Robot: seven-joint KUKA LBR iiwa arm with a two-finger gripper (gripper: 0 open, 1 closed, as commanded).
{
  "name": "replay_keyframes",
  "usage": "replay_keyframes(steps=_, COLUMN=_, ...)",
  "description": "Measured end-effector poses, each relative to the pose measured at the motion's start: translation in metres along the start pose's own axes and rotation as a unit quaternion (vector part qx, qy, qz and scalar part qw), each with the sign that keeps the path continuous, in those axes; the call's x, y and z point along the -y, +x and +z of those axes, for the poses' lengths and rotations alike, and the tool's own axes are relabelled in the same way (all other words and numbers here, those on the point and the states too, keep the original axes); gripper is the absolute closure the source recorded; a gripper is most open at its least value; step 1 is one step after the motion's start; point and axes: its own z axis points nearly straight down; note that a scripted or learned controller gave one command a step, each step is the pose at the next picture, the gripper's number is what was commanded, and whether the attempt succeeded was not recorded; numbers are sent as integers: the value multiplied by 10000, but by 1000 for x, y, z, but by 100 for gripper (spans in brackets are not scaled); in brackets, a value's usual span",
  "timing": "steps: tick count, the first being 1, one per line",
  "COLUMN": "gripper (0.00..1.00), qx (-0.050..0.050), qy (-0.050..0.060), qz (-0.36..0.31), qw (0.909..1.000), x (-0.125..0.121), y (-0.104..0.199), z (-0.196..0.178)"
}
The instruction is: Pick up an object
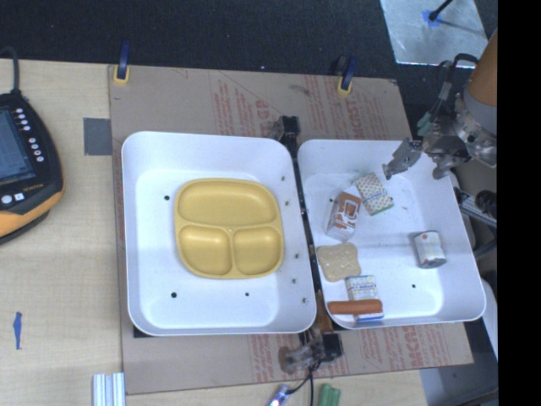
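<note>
The right bin holds several small items: a checkered packet, a brown and white wrapper, a tan slice of toast, a small carton, a red sausage and a silver can. My gripper hangs over the bin's far right part, just right of the checkered packet and above it. Its two fingers stand apart with nothing between them.
The left bin carries a yellow divided tray. A teach pendant lies on the bench at far left. Two clamps pin the cardboard at the back edge. Cables sit at the front between the bins.
</note>
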Motion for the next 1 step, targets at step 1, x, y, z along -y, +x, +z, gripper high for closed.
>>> replay_keyframes(steps=1, gripper=0, qx=3, qy=10, qz=-10, qw=10000, x=13, y=41, z=70)
